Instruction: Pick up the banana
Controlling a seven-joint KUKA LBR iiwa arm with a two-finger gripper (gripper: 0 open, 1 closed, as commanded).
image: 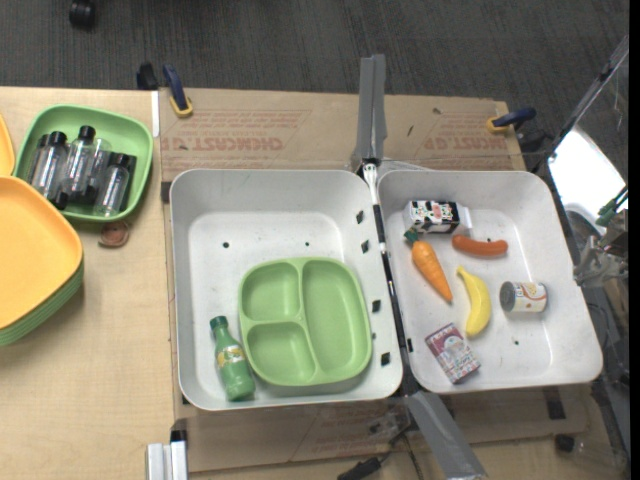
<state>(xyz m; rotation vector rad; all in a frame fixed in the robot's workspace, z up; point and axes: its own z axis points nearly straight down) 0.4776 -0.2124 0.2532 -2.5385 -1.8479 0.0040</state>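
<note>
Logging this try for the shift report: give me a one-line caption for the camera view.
Banana lies untouched in the right bin between carrot and small can.

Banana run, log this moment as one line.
banana: lying in right bin | beside carrot and can | not picked up

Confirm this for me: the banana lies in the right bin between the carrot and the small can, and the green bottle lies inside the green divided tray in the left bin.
One detail is off. The green bottle lies on the floor of the left bin, beside the green divided tray, not inside it, as the camera view shows. The rest holds: the banana lies in the right bin between the carrot and the small can.
</note>
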